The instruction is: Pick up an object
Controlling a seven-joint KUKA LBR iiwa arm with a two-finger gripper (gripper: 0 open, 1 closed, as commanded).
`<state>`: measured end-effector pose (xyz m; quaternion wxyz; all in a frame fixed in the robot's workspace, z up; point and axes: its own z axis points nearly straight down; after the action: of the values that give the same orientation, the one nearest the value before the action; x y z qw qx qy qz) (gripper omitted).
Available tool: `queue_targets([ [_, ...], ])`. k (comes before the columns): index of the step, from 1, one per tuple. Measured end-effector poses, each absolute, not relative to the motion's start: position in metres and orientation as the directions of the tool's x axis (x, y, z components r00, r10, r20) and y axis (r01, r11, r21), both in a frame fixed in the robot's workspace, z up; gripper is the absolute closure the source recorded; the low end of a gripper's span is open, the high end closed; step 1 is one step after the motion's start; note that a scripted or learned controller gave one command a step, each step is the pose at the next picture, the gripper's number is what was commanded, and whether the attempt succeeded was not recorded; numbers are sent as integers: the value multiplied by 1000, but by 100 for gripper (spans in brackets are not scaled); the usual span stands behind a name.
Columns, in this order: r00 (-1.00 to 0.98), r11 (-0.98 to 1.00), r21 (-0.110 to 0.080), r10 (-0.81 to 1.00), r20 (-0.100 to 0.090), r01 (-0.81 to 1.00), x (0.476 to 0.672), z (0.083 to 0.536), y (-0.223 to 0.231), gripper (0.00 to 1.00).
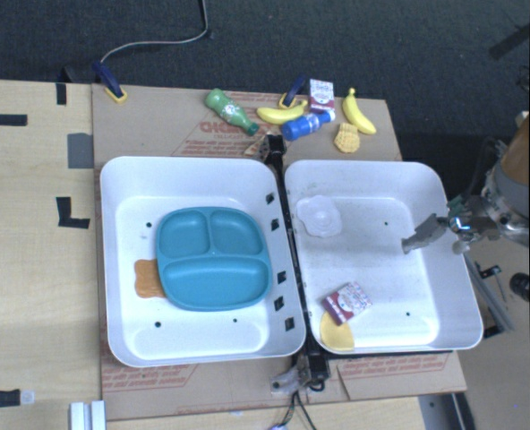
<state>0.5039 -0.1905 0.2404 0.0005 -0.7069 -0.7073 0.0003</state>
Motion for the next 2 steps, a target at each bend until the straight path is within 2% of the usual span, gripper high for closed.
queue_targets([
  [1,-3,3,5,1000,1,1000,555,87,-133,0],
  [2,-3,3,5,1000,-1,1000,605,86,-95,0],
])
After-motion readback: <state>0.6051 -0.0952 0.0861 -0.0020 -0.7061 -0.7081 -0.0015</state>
